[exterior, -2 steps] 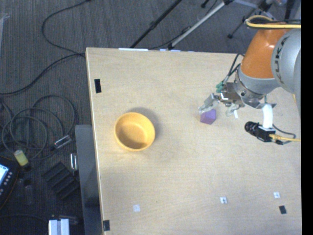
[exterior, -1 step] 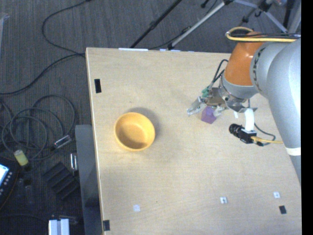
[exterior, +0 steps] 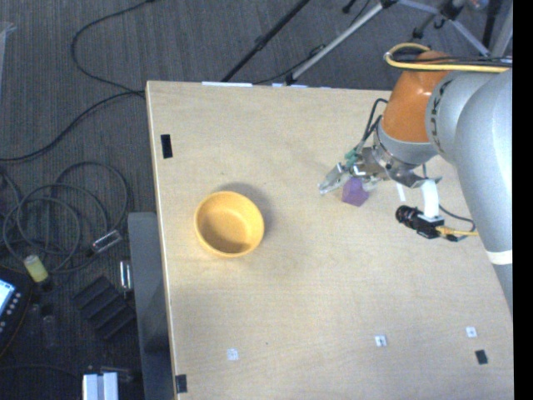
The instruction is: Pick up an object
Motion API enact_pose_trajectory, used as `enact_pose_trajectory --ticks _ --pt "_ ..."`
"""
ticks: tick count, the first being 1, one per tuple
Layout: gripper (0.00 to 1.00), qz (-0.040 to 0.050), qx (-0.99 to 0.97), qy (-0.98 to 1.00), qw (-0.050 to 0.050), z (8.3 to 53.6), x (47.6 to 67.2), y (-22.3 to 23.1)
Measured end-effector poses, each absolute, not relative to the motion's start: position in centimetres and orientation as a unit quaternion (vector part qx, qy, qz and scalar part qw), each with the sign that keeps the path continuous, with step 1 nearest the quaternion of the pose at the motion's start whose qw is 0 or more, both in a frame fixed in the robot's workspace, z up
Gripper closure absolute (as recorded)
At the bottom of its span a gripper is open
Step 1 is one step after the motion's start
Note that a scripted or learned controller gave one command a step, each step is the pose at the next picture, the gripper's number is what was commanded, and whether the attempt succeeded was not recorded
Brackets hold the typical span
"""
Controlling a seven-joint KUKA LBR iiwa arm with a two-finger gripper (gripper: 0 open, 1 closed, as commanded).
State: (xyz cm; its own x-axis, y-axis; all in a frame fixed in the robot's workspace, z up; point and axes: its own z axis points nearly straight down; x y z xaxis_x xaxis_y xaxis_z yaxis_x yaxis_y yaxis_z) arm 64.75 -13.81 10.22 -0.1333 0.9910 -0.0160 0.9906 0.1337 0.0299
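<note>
Dark carpet strewn with black cables lies left of the pale wooden bench top. On it, left of middle, sits a yellow bowl. Farther right, the gripper has its fingers spread, touching a small purple block at their near side.

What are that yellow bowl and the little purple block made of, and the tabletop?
Yellow bowl: probably plastic, with a smooth, even colour and soft sheen. Purple block: too small to tell; matte, perhaps foam or plastic. Tabletop: looks like pale wood or laminate, flat and matte.
</note>
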Motion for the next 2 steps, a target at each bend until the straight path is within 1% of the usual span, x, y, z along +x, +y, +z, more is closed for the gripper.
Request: enact_pose_trajectory --ticks 1,2 --pt "0.00 0.0047 0.636 0.771 0.016 10.2 65.6 -13.6" --pt "0.00 -0.0012 0.605 0.796 0.002 8.5 66.3 -11.8"
